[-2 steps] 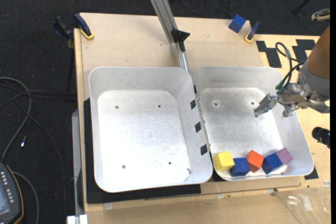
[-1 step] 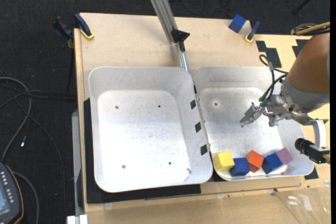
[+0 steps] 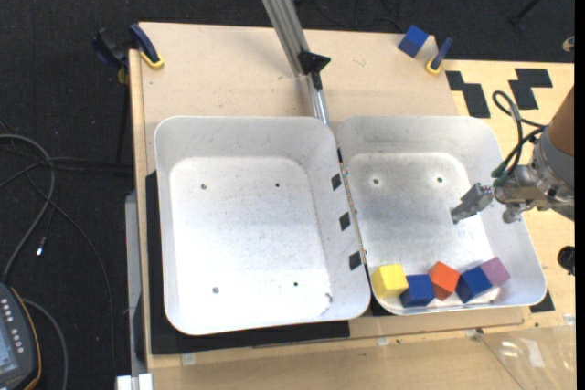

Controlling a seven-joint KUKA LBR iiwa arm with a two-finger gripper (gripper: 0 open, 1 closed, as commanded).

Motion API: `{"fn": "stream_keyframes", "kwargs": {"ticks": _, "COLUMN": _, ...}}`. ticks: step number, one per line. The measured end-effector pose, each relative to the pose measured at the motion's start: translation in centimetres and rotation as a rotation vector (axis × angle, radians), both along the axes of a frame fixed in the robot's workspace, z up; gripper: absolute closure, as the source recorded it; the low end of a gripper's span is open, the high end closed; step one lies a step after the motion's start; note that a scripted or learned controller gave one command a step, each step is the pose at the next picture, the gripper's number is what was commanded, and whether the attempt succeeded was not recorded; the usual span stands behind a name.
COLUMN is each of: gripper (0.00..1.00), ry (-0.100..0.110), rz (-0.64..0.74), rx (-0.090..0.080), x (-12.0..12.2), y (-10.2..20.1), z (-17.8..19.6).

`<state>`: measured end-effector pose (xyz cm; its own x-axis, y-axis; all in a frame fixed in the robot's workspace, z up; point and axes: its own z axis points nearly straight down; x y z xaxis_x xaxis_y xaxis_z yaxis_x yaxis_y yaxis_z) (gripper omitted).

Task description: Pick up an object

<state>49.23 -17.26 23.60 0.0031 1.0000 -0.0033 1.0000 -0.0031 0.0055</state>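
Observation:
Along the front edge of the right bin (image 3: 416, 137) lie several small blocks: a yellow one (image 3: 390, 279), a blue one (image 3: 419, 289), an orange one (image 3: 444, 277), a second blue one (image 3: 474, 283) and a purple one (image 3: 494, 270). My gripper (image 3: 470, 202) hangs over the right side of that bin, above and behind the blocks, reaching in from the right. Nothing shows between its fingers.
The left bin (image 3: 242, 224) lies beside the right one. A blue block (image 3: 414, 39) sits on the bench at the back right, next to a clamp. A metal pole (image 3: 279, 0) slants over the bench's back. Cables hang by the arm at the right.

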Motion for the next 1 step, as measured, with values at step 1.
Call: {"fn": "stream_keyframes", "kwargs": {"ticks": 1, "gripper": 0.0, "ry": 0.005, "rz": 0.006, "rx": 0.002, "x": -0.29, "y": 5.46, "z": -14.31}}
